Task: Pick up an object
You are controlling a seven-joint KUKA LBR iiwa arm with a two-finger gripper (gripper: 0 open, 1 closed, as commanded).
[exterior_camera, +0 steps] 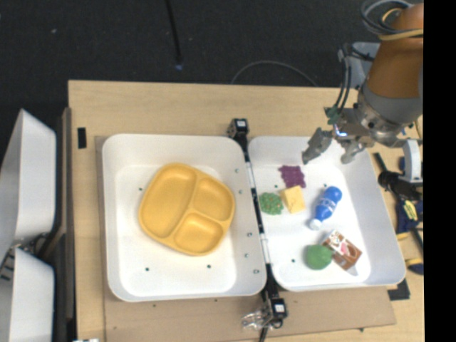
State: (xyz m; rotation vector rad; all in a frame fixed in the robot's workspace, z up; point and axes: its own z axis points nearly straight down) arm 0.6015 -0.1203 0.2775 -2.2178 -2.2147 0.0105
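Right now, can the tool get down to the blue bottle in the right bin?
Probably yes. The tool hangs open above the bin's far end, and the blue bottle lies apart from the yellow block, with nothing over it.

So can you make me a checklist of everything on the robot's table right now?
Surface: wooden bench bearing left bin and right bin.
Job's things: purple piece, yellow block, green lump, blue bottle, green ball, brown packet, all in right bin.
Clutter: yellow divided plate in left bin.
Grippers: gripper above right bin's far end, jaws spread, holding nothing.
Cables: black cable beyond bench.
Surroundings: white boxes at left.
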